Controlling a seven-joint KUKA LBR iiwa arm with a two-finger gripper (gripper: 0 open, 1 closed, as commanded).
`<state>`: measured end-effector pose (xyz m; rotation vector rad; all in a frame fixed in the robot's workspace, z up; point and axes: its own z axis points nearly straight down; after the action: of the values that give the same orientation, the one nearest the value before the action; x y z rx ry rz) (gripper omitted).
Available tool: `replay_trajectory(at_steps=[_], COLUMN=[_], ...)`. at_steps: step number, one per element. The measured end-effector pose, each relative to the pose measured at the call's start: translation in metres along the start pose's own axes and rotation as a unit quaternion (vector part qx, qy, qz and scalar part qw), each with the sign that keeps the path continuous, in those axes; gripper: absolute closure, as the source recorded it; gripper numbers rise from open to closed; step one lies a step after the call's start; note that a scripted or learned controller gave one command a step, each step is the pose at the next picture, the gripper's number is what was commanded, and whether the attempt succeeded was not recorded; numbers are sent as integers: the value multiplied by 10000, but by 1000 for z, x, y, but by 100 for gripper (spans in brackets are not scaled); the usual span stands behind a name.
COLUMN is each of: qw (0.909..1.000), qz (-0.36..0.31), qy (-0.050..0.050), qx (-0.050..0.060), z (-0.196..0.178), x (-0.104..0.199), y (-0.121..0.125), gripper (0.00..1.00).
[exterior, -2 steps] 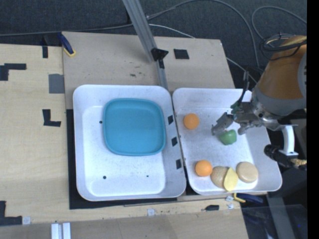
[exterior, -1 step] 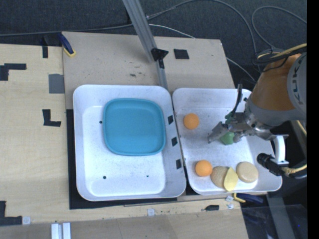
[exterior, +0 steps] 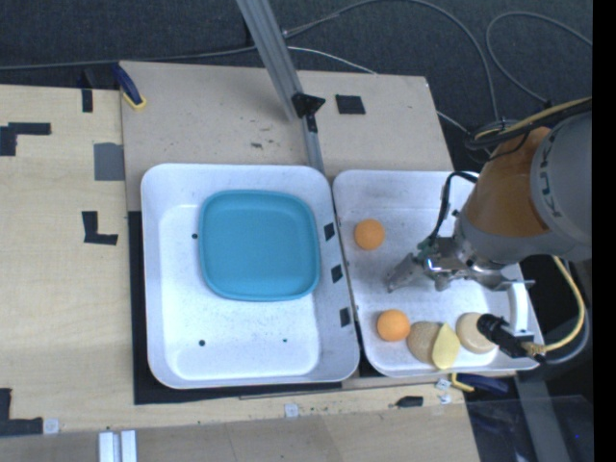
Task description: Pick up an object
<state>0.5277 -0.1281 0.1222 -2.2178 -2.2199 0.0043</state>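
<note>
Gripper [exterior: 404, 279] hovered low in right bin [exterior: 385, 192] btwn two orange balls [exterior: 369, 234], fingers apart, holding nothing.

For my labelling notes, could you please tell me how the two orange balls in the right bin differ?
The upper orange ball sits alone, mid-bin near the left wall; the lower orange ball lies near the front edge, beside a tan object. The lower one looks slightly larger and deeper orange. Both are round and lie in the right bin.
</note>
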Motion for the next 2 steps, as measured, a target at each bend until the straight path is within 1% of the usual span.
replay_trajectory(at_steps=[1, 2], qw=[10000, 10000], qz=[2, 5], qy=[-7, -12], qx=[-25, -41], z=[33, 21], x=[0, -1], y=[0, 1], gripper=[0, 100])
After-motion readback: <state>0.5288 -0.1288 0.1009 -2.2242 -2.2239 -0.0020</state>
